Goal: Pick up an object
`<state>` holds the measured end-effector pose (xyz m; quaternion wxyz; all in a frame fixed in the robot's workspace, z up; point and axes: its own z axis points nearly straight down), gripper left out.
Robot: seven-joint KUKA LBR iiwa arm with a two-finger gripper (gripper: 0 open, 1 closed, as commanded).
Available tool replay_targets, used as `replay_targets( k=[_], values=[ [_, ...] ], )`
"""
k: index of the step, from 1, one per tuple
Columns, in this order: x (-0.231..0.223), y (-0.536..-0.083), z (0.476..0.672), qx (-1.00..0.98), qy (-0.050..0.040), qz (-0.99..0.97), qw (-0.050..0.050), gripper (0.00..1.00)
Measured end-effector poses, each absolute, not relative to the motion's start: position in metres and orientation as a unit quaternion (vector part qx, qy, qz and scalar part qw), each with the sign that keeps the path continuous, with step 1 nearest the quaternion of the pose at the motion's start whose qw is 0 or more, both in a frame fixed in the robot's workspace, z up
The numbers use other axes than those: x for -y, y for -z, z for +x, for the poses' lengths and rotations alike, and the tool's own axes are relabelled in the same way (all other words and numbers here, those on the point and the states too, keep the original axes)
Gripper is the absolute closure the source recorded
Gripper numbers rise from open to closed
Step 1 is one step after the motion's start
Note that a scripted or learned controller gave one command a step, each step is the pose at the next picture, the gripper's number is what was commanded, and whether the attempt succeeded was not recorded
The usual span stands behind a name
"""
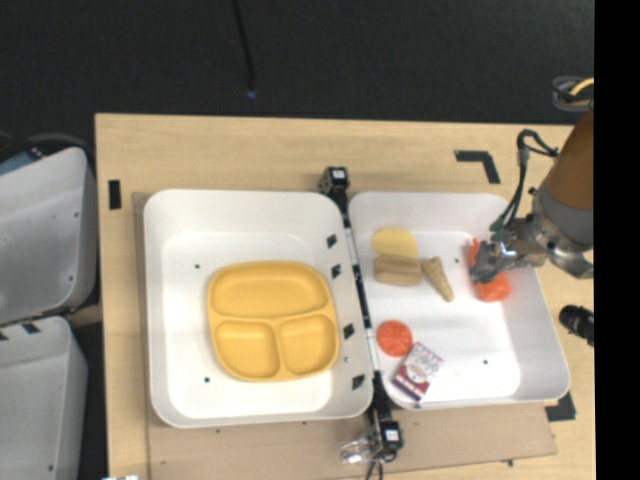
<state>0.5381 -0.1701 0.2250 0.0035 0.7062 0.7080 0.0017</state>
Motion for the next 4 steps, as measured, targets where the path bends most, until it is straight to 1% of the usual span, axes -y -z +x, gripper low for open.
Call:
replay_targets(
  k=[1,2,3,4],
  values=[
    [0.123,-0.231,0.545,-0.710,-0.0014,0.705,0.001,1.00],
    [0.074,-0.223,0.563,-0.709,-0.0008,0.705,0.001,1.00],
    [0.023,-0.219,0.585,-0.710,-0.0012,0.704,0.000,1.00],
    [-0.019,-0.221,0.597,-0.710,-0.0010,0.705,0.000,1.00]
  ],
)
